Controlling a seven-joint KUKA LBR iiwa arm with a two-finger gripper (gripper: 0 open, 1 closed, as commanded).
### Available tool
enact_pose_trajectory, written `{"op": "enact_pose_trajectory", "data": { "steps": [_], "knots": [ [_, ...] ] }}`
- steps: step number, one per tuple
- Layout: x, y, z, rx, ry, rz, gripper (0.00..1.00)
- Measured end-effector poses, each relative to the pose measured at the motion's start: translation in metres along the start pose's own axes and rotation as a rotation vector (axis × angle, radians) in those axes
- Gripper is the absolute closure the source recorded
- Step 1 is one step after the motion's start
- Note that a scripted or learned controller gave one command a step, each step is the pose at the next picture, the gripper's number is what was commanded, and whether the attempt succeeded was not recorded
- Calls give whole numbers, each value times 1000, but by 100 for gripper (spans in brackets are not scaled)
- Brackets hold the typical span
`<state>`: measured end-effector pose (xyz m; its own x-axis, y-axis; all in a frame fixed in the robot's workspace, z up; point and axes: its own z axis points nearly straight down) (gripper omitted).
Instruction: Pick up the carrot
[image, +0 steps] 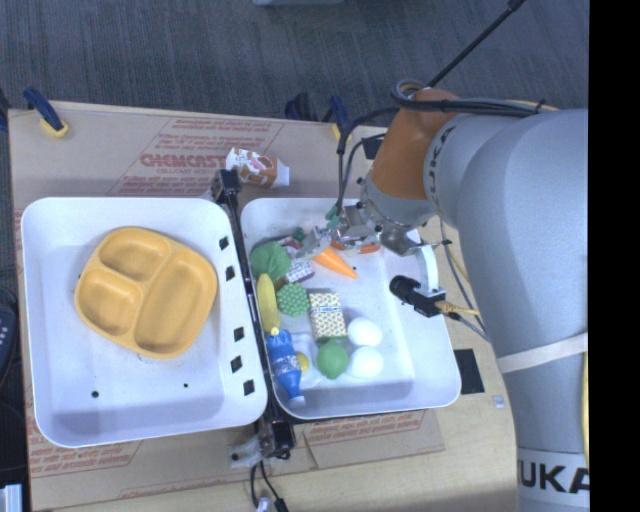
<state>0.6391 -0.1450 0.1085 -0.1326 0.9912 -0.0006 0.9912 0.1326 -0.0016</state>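
Observation:
The carrot (335, 263) is a small orange cone lying in the upper middle of the right bin (432, 375), its tip pointing down and right. My gripper (342, 236) hangs low over the bin's back part, just above the carrot's thick end and very close to it. The grey wrist with the orange band (405, 150) rises behind it to the right. From this angle I cannot make out whether the carrot is touched or gripped; it seems to rest on the bin floor.
Crowding the right bin are a green leafy vegetable (268, 260), a yellow corn cob (266, 300), a green ball (292, 298), a patterned box (326, 315), two white eggs (365, 332), a lime (332, 358) and a blue bottle (285, 365). The left bin holds a yellow divided plate (147, 290).

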Motion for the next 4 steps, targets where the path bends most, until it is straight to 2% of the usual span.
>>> {"op": "enact_pose_trajectory", "data": {
  "steps": [1,2,3,4],
  "knots": [
    [0,0,-10,3,1,-4,100],
    [20,12,-113,1,1,376,100],
    [125,-78,-82,6,2,519,100],
    [219,-104,-83,6,2,380,100]
  ]
}}
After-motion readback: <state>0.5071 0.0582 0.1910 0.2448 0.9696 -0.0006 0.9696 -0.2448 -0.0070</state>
